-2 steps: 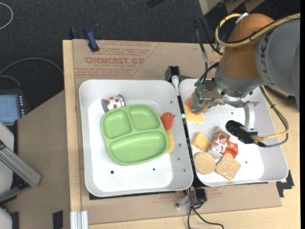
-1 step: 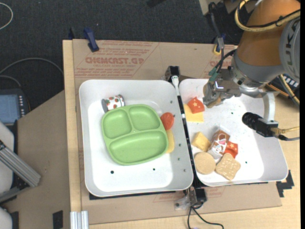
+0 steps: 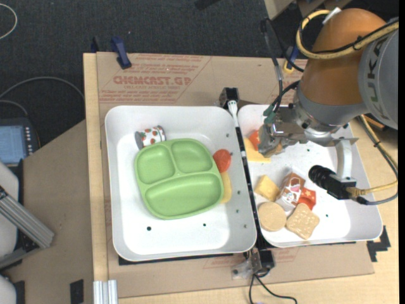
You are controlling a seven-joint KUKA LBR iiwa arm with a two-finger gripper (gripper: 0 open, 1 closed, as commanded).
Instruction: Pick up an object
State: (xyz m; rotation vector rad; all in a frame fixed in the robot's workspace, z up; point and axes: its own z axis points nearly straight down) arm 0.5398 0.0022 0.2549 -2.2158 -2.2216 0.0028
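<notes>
My gripper (image 3: pixel 269 145) hangs low over the back left of the right bin (image 3: pixel 361 223), right above a yellow and orange piece (image 3: pixel 255 143) lying by the bin's left wall. Toy foods lie in front of it in the same bin: a yellow cheese wedge (image 3: pixel 266 187), a small red and white carton (image 3: pixel 293 190), a round cracker (image 3: pixel 273 216) and a square cracker (image 3: pixel 302 221). The arm's body hides the back of that bin.
The left bin (image 3: pixel 123 214) holds a green divided tray (image 3: pixel 177 177), a red-spotted cup (image 3: pixel 150 136) at its back left, and a red piece (image 3: pixel 222 160) by the tray's right side with a yellow piece under the tray's edge. A cardboard sheet (image 3: pixel 152 78) lies behind the bins.
</notes>
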